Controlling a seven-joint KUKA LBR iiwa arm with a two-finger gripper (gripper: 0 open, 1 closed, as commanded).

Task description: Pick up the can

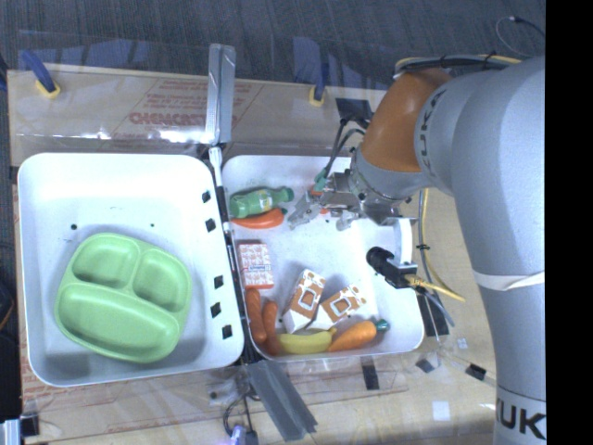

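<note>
The can point(255, 264) looks like the small red-and-white labelled item lying near the left wall of the right bin point(408, 336). My gripper point(322, 215) hangs over the upper middle of that bin, up and to the right of the can and apart from it. Its fingers point(300, 217) are spread open, and only white bin floor shows between them. The grey arm with the orange band point(398, 123) comes in from the right and hides the bin's upper right corner.
A green bottle point(260, 199) and an orange vegetable point(259, 219) lie just left of the gripper. Two small cartons point(305, 298), a banana point(304, 343), carrots point(353, 335) and sausages point(258, 317) crowd the bin's front. The left bin point(56, 179) holds a green divided plate point(124, 295).
</note>
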